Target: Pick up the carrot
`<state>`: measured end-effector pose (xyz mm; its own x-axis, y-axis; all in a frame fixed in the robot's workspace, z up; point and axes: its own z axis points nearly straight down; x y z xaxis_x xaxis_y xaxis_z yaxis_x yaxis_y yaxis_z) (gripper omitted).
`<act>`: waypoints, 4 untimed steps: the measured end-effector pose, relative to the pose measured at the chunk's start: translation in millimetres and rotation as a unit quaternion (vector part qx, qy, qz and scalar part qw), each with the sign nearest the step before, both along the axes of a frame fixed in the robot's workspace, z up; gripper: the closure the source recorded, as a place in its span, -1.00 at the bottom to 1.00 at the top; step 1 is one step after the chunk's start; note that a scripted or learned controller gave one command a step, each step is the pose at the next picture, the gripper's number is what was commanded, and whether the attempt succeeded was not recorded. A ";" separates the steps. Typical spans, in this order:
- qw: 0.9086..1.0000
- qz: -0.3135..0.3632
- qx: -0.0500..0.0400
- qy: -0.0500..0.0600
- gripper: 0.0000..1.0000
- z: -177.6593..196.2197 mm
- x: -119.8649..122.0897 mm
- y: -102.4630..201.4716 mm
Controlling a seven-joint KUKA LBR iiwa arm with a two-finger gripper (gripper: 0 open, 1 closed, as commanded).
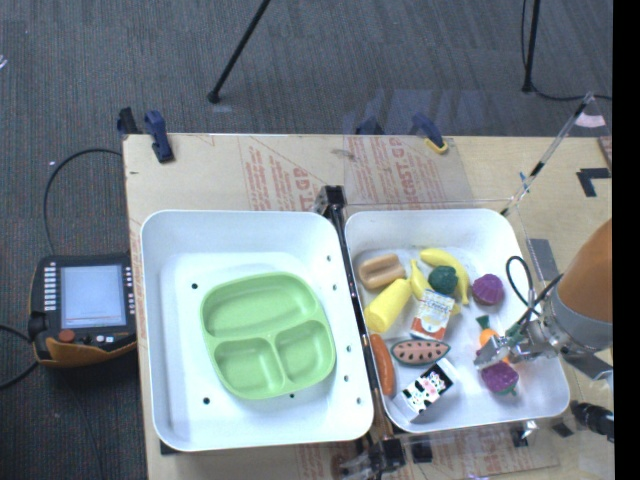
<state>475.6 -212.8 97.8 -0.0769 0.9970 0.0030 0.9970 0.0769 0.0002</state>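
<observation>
**One carrot, lying across the bin from the pincer**

Two white bins sit side by side on the surface (250, 168). Pincer (512, 346) is low over the right bin (470, 223), near its right wall; can't tell if it's open or closed, too small and cluttered there.

Carrot (382, 364): orange, long, lying flat along the right bin's left wall, well to the left of the pincer and apart from it.

Just beside the pincer, below it: purple round piece (502, 377). Small orange piece (487, 337) just left of it. Up-left: second purple piece (487, 289). Between pincer and carrot: watermelon slice (420, 351), black-and-white carton (428, 388), yellow block (388, 305). Further up-left: banana (445, 264), hot dog bun (381, 269).

Left bin (170, 268), far left of the pincer, holds a green divided plate (267, 334).
</observation>
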 end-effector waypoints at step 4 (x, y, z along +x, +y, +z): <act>1.000 -0.009 0.001 0.005 -1.00 19.1 43.3 22.9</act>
<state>518.9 -189.9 117.0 -0.0583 0.9983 0.0064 0.9982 0.0584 -0.0103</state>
